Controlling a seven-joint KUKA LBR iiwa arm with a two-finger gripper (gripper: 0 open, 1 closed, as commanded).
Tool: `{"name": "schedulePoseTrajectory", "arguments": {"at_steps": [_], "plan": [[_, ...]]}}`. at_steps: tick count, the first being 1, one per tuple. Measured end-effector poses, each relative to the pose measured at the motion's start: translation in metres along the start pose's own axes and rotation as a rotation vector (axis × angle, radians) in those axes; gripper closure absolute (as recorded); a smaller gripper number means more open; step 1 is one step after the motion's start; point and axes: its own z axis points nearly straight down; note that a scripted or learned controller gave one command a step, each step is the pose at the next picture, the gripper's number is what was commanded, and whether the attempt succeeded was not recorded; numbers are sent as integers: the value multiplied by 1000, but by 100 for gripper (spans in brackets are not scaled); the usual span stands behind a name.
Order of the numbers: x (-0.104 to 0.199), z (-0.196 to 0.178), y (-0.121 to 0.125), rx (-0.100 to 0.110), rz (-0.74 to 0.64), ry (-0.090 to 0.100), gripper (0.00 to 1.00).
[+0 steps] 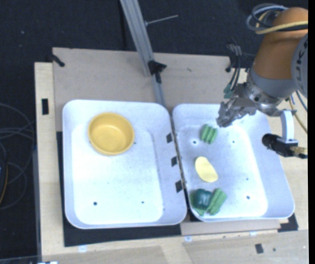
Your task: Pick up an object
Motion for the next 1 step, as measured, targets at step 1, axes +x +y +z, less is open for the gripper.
{"name": "schedulePoseTrajectory", "arguments": {"at_steps": [1], "plan": [[50,-3,-9,0,-1,0,100]]}}
